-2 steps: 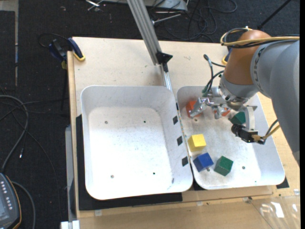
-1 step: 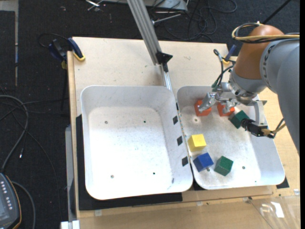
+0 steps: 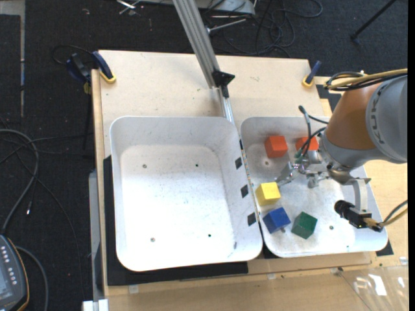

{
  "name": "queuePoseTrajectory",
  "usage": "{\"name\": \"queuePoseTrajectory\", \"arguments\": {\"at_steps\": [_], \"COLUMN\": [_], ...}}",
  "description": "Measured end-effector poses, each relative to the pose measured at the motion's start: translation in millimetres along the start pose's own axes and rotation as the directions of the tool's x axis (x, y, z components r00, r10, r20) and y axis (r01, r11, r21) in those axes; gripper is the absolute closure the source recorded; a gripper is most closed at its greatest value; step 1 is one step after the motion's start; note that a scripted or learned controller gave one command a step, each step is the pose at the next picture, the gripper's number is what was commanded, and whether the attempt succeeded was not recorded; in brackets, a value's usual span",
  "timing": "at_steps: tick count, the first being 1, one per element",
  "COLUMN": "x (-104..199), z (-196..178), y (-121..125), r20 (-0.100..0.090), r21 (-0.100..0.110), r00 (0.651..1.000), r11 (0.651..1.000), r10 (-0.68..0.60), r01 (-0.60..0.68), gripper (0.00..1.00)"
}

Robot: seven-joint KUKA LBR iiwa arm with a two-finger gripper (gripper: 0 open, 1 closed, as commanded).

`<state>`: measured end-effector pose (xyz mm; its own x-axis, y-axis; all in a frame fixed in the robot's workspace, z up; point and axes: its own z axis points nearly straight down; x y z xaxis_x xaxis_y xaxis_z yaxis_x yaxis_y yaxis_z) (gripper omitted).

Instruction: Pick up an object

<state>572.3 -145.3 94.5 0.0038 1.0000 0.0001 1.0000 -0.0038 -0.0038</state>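
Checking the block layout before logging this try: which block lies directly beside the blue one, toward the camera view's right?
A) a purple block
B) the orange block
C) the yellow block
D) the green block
D: the green block lies just right of the blue block near the front of the right bin, while the yellow block sits above the blue one.
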Motion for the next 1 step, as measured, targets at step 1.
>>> {"name": "queuePoseTrajectory", "arguments": {"at_steps": [1], "x": [47.0], "z": [-1.8], "y": [62.1], "r20": [0.001], "r21": [-0.009], "r00": [1.000], "r11": [1.000], "r10": [-0.011], "r01": [0.011], "gripper": [0.00]}}
